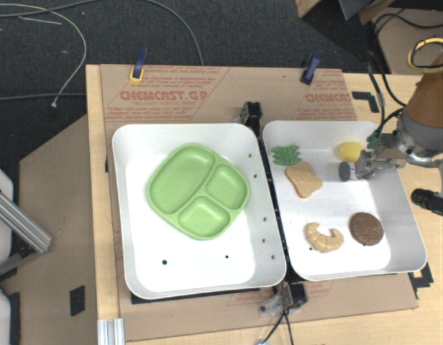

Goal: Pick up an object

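The desk, covered in brown cardboard, carries two white bins side by side. The left bin holds one green divided plate, lying tilted near its middle, with bare white floor all around it, most of it toward the near edge. The right bin holds five small things. Taking the claw as the mark: it sits low over the right bin's far half, close to the right wall, at the end of the grey arm that enters from the right. Whether it is apart or together cannot be told. One yellow lemon lies just beyond and slightly left of the claw, nearly touching it. One tan bread slice lies to the claw's left, and one green leaf farther left, against the bin's left wall. One brown cookie lies nearer than the claw, and one croissant nearer and left. Open floor remains between bread and cookie.
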